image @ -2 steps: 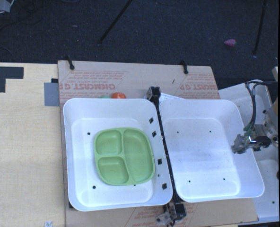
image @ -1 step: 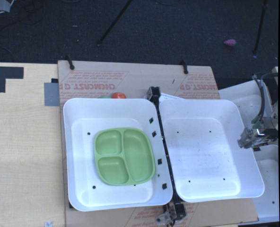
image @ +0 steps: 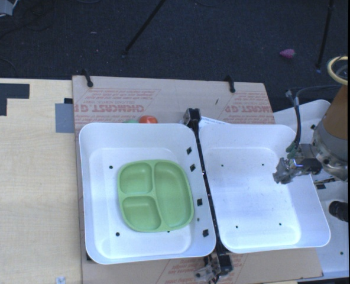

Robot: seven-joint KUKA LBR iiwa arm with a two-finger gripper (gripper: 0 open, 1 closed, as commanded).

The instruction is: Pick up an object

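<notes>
A green divided plate [image: 155, 194] lies in the left bin [image: 98, 158]. The gripper [image: 283, 174] hangs over the right bin [image: 308, 229] (open or closed, I cannot tell).

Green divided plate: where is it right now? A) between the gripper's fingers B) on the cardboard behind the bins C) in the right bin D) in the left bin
D: the green divided plate lies flat on the floor of the left bin, while the gripper is over the right bin, well apart from it.
</notes>
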